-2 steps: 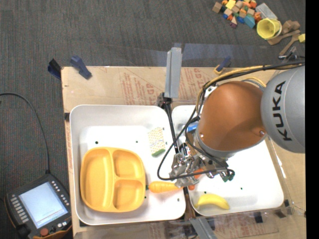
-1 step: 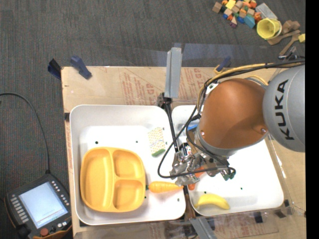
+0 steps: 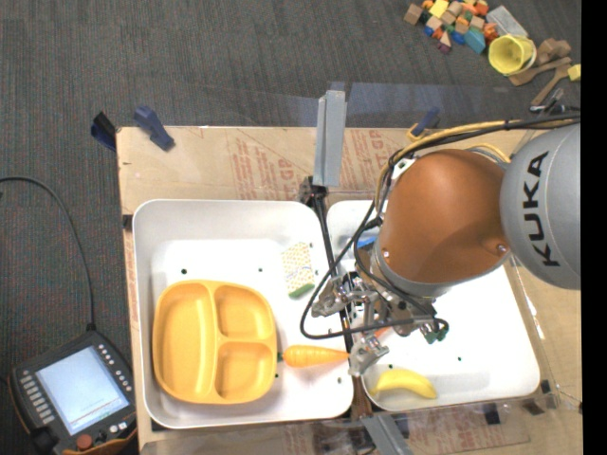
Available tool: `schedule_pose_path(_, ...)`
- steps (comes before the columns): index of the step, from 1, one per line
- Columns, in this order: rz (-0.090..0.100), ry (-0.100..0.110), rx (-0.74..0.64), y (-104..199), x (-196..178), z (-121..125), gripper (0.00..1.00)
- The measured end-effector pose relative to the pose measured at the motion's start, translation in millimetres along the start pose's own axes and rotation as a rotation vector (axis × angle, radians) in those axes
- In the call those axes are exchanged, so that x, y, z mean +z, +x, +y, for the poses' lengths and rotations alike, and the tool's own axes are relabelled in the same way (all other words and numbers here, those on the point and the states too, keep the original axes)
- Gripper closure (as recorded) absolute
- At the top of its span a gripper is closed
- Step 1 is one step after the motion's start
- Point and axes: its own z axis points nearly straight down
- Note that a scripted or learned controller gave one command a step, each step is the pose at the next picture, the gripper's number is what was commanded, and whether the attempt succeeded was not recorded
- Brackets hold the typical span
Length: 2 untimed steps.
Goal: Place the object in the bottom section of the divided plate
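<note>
Right bin [image 3: 493, 368] half under arm [image 3: 446, 226]

We log yellow divided plate [image 3: 214, 342], orange carrot [image 3: 315, 355], yellow banana [image 3: 405, 383], two white bins [image 3: 152, 245], pale speckled packet [image 3: 298, 263], grey arm [image 3: 550, 207] with orange band [image 3: 444, 218], dark grey carpet [image 3: 190, 45].
</note>
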Motion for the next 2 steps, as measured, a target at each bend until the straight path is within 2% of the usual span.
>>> schedule_pose_path(1,0.001,-0.002,0.006,-1.0,-7.1,0.0,1.0)
schedule_pose_path(2,0.001,-0.003,0.013,-2.1,-14.5,-0.2,1.0)
